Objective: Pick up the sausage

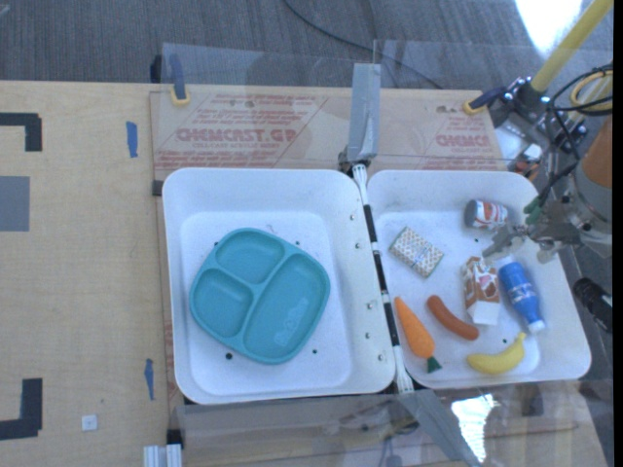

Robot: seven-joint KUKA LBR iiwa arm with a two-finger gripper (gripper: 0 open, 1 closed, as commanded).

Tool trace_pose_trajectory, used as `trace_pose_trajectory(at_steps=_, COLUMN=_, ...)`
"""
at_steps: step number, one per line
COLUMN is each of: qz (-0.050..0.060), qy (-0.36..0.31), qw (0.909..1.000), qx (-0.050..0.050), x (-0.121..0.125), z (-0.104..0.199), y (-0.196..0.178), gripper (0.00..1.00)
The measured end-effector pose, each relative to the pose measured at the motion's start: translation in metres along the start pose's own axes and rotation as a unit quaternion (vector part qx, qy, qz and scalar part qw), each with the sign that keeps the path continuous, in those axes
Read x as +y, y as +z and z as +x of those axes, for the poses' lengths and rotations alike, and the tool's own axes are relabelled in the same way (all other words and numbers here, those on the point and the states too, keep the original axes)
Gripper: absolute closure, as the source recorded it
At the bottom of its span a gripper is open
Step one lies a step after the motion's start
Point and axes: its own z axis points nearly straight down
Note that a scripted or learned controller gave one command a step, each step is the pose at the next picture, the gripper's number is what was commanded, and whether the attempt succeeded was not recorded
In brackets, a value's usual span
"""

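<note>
Our gripper (508,244) hovers over the right bin; we cannot tell its state. The small reddish-orange sausage (454,317) lies below-left of it, untouched, near the orange plastic carrot (417,333). The pick remains undone.

The pale wooden surface (78,290) carries two shallow white bins side by side, the left bin (180,261) and the right bin (574,343), edges touching.
</note>
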Motion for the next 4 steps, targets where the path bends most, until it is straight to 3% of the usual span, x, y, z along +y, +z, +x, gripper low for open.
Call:
trace_pose_trajectory(at_steps=1, qz=-0.013, qy=0.145, qw=0.9893, qx=-0.006, x=-0.017, z=0.064, y=0.1, gripper=0.0)
trace_pose_trajectory(at_steps=2, qz=-0.031, qy=0.074, qw=0.9968, qx=-0.009, x=-0.032, z=0.063, y=0.104, gripper=0.0)
trace_pose_trajectory(at_steps=3, qz=-0.03, qy=0.053, qw=0.9981, qx=-0.012, x=-0.033, z=0.063, y=0.104, gripper=0.0)
trace_pose_trajectory(at_steps=4, qz=-0.022, qy=-0.071, qw=0.9972, qx=-0.011, x=-0.032, z=0.055, y=0.105, gripper=0.0)
